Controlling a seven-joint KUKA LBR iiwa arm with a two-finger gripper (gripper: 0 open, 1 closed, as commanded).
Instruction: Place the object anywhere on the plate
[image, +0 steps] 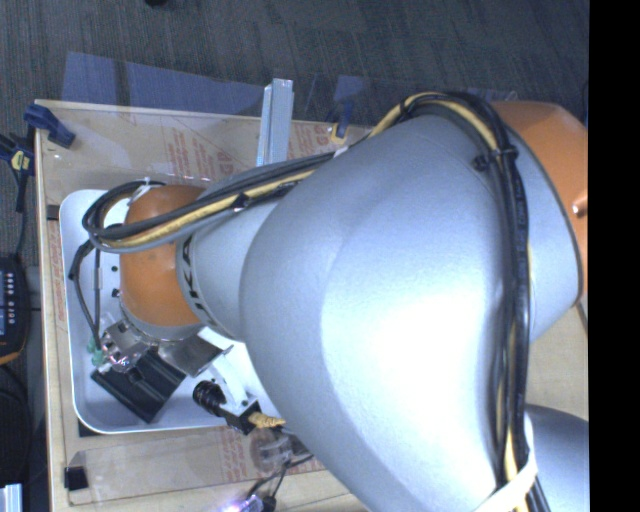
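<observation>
A robotics lab: a large grey industrial arm (400, 300) with bundled cables (200, 205) over a white bin (75, 300) on a wooden tabletop (150, 135).

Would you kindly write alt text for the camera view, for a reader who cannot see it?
A large grey robot arm with an orange band above its wrist reaches from the right over a shallow white bin, covering most of it. Its black claw sits low near the bin's lower left corner, with cables running along the arm.

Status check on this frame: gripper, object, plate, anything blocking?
Gripper low over left bin. Arm covers most of the bench. Object and plate: cannot tell from here.
</observation>
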